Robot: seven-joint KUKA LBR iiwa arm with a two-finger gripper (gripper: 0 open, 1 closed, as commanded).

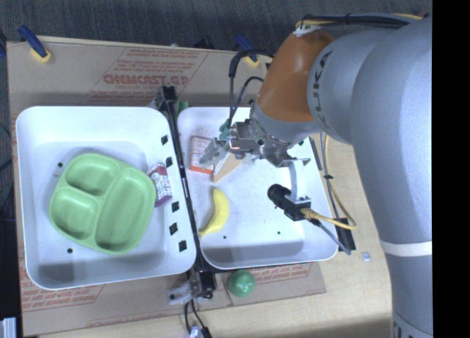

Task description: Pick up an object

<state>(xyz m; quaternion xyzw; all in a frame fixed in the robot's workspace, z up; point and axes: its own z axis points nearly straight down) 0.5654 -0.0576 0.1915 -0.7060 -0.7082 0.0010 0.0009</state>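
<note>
two shallow white bins lie side by side on a cardboard-covered bench. the left bin (29, 182) holds a green divided plate (103, 200) toward its 7 o'clock part, with a small purple-and-white packet (161, 182) touching the plate's 2 o'clock edge, close to the wall between the bins. the right bin (294, 245) holds a banana (215, 211) at about 8 o'clock, near the shared wall; a small printed packet (200, 150) at about 10 o'clock; and a tan wedge-shaped block (225, 168) just beside that packet, toward 4 o'clock of it. the grey arm (367, 72), with its orange band (290, 79), reaches in from 3 o'clock and covers the bin's 1 o'clock corner. the gripper (224, 149) sits low over the packet and the block, at the bin's 10 to 11 o'clock part. whether its fingers are spread or closed, or touch either thing, cannot be told: the metal parts are blurred together. a black camera unit (286, 200) hangs from the wrist over the bin's middle. a green ball (240, 282) rests on the cardboard at 6 o'clock, just outside the right bin. blue clamps (33, 42) hold the cardboard's far edge.
</note>
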